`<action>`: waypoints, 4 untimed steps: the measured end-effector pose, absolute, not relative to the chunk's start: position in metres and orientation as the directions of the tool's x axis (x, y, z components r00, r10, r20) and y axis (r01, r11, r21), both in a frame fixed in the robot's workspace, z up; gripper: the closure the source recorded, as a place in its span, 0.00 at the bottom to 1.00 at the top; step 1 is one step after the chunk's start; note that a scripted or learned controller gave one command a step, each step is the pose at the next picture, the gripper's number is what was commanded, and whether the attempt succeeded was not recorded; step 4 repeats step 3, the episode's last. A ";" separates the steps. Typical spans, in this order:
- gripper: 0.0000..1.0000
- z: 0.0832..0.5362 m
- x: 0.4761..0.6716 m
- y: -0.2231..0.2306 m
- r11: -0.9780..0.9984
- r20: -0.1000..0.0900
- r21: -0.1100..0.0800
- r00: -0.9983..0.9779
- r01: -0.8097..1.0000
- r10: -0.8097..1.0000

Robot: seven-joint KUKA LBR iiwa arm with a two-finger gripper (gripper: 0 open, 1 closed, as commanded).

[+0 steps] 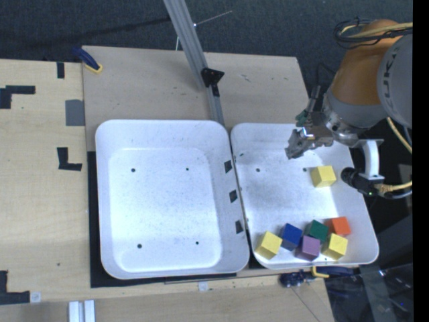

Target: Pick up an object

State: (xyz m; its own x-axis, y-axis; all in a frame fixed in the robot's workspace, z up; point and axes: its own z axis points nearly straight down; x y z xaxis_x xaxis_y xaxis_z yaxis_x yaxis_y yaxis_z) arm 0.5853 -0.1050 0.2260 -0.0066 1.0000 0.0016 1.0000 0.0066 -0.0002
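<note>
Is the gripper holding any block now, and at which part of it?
Nothing is held. The gripper hangs over bare bin floor, apart from the yellow block.

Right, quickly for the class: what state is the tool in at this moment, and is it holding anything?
Tool: over the right bin, nothing visible in its grip; open or closed cannot be told from this view.
</note>
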 end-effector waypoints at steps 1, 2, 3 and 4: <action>1.00 0.235 0.595 -0.054 0.007 0.002 -0.001 -0.007 1.000 1.000; 1.00 0.243 0.595 0.005 0.008 0.002 0.000 -0.008 1.000 1.000; 1.00 0.245 0.590 0.061 0.008 0.002 -0.001 -0.008 1.000 1.000; 1.00 0.245 0.590 0.061 0.008 0.002 -0.001 -0.008 1.000 1.000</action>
